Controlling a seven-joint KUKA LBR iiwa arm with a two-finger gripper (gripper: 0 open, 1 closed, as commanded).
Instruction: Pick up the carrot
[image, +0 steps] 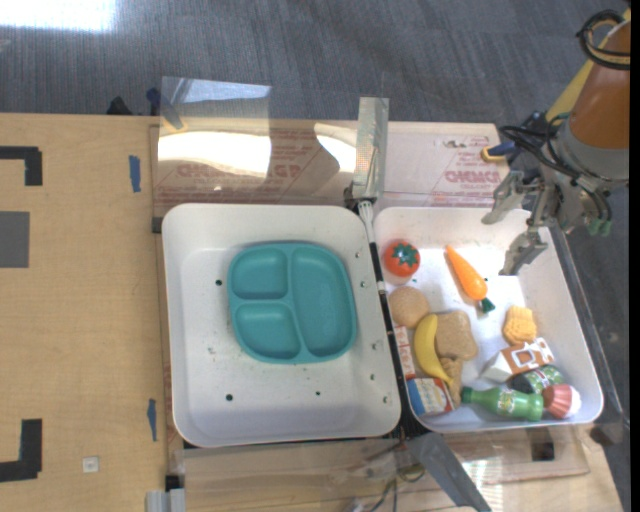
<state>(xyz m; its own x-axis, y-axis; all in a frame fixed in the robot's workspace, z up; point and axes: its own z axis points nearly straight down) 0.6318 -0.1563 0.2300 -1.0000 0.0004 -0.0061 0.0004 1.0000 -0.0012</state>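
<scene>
On the left the worktop (70, 330) is bare tan board with a few black corner marks and bits of blue tape. Next comes the left bin (190, 400), white and shallow, with a teal divided plate (293, 301) lying flat in its middle; the plate has three compartments.

A narrow divider runs between the two bins, and the right bin (575, 330) sits just beside it. Along that bin's left side lie a red tomato (401, 258) at the far end, then a tan bread roll (407, 305), then a yellow banana (427, 346) curving toward the near edge, with a brown slice of bread (457, 336) touching the banana's right side. At the near left corner is a small packet (425, 395) with red and blue print.

The carrot (465, 273) lies in the far middle of the right bin, orange, slanting from far left to near right, its green end pointing to the near right. It is apart from the tomato and the roll. To its near right are a yellow corn-like piece (519, 325), a small orange and white carton (528, 355), and a green bottle (515, 402) lying on its side along the near wall.

The hand (535, 230) hovers over the bin's far right corner, right of the carrot and not touching it. Its fingers stand apart, with nothing between them.
</scene>
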